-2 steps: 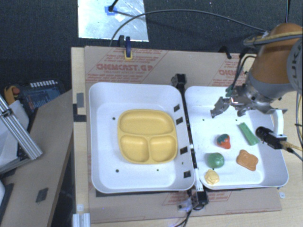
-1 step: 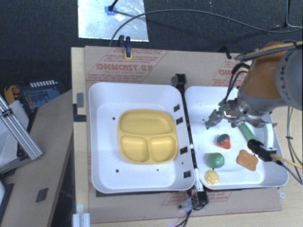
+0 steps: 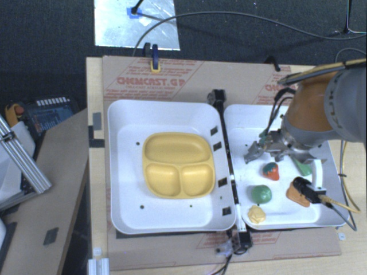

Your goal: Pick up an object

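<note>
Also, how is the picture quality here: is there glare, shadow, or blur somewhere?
In the camera view, the lighting is even and soft; the metal sheet at the top reflects a dull glare; the left bin and the yellow tray are sharp, with faint shadows; the arm looks slightly blurred, and the gripper is too soft to read its details.

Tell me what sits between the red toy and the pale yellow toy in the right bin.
In the camera view, the green ball lies between the red toy above and the pale yellow toy below, apart from both.
</note>
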{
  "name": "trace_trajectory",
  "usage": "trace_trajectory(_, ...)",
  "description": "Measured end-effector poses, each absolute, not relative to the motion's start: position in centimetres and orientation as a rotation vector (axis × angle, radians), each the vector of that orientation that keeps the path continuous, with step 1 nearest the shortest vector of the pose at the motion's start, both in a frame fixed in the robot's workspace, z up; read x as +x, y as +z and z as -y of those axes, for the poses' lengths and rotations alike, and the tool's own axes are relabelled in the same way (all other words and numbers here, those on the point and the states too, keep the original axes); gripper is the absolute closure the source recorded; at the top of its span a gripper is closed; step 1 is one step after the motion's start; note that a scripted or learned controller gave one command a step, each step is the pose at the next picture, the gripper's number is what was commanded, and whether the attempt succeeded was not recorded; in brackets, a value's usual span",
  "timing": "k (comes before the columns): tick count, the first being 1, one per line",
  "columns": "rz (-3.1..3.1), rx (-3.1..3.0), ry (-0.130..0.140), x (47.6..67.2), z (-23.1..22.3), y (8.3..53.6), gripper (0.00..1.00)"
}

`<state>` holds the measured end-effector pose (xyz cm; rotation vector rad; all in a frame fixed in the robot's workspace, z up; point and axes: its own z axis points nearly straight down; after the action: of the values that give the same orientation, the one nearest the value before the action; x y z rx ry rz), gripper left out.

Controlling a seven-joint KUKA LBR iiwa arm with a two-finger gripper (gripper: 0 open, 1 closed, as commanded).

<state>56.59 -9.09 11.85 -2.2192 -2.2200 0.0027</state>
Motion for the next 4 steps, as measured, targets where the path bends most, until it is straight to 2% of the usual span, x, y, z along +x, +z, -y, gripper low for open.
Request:
trace_trajectory(1, 2.221, -2.219, 0.002, 56.6, 9.0, 8.3, 0.0)
trace_trajectory(2, 2.223, -2.222, -0.002, 56.7, 9.1, 9.5, 1.0)
trace_trajectory(4, 2.231, -2.221, -0.007, 57.8, 9.1, 21.2, 1.0)
